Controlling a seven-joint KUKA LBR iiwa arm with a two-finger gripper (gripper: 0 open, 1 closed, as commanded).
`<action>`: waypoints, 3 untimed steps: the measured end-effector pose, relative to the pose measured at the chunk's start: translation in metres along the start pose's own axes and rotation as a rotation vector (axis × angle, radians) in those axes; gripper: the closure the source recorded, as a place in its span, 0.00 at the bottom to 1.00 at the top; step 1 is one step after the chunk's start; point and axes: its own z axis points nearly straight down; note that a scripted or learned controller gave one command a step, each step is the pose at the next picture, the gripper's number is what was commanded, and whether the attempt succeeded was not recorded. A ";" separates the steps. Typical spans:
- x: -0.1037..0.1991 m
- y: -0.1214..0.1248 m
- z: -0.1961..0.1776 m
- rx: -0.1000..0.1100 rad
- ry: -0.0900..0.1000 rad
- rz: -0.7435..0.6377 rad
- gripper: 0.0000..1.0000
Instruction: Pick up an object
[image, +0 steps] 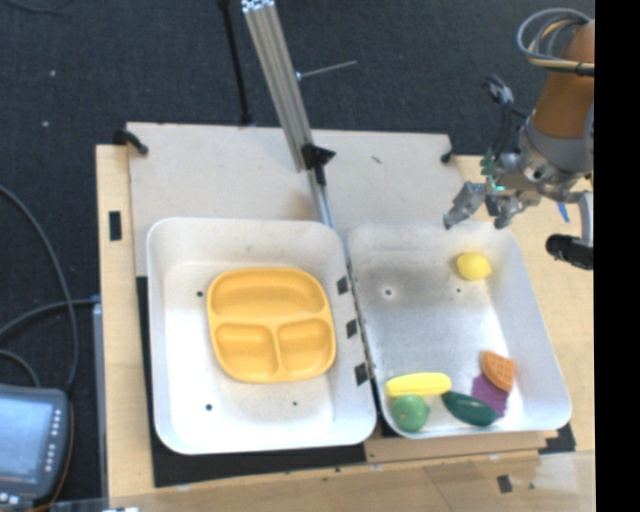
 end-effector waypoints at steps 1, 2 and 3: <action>0.004 0.002 0.062 0.004 0.002 -0.001 0.00; -0.003 0.000 0.123 0.005 0.001 0.004 0.00; -0.004 0.000 0.134 0.001 0.000 0.003 0.00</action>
